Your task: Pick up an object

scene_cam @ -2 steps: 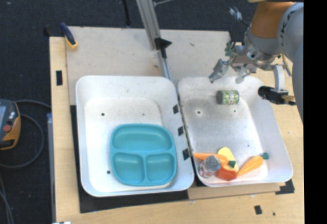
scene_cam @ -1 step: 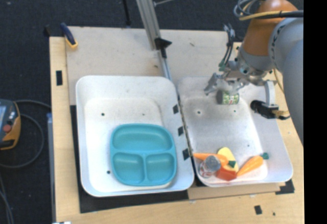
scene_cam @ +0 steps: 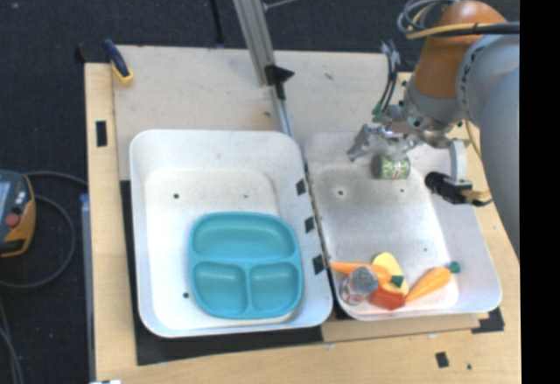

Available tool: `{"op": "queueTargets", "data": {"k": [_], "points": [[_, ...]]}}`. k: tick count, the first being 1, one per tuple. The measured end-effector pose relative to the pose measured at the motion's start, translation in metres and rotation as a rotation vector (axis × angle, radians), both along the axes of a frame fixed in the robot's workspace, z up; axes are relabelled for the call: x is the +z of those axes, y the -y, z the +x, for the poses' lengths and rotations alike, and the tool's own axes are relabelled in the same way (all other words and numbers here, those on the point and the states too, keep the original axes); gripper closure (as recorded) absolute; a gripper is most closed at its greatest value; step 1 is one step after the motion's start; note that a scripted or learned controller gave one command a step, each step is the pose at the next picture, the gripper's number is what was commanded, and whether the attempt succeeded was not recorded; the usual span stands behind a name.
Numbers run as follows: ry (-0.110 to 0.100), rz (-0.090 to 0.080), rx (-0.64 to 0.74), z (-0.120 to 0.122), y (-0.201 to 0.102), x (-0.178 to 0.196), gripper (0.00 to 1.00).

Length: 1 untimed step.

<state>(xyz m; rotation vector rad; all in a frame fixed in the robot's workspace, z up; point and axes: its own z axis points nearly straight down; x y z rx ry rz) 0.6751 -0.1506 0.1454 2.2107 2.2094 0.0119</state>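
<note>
A small green-and-silver cylindrical can (scene_cam: 391, 167) sits directly under the pincer (scene_cam: 390, 155), at the far end of the right-hand shallow white bin (scene_cam: 464, 242). The pincer's metal fingers reach down on either side of the can, but whether they press on it cannot be told from this angle. The can appears to lie on its side, with a pale band around its middle. Two white bins stand side by side on the pale wooden table (scene_cam: 192, 85). The left bin (scene_cam: 157, 155) holds one turquoise plastic tray with three compartments (scene_cam: 246, 265). At the near end of the right bin lies a cluster of toy foods: two orange carrots (scene_cam: 430, 282), a yellow piece (scene_cam: 386, 267) and a red-and-grey item (scene_cam: 360, 284).
</note>
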Motion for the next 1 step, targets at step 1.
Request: {"op": "queueTargets", "data": {"k": [1], "points": [[0.002, -0.003, 0.001, 0.0003, 0.0015, 0.0089, 1.0]]}}
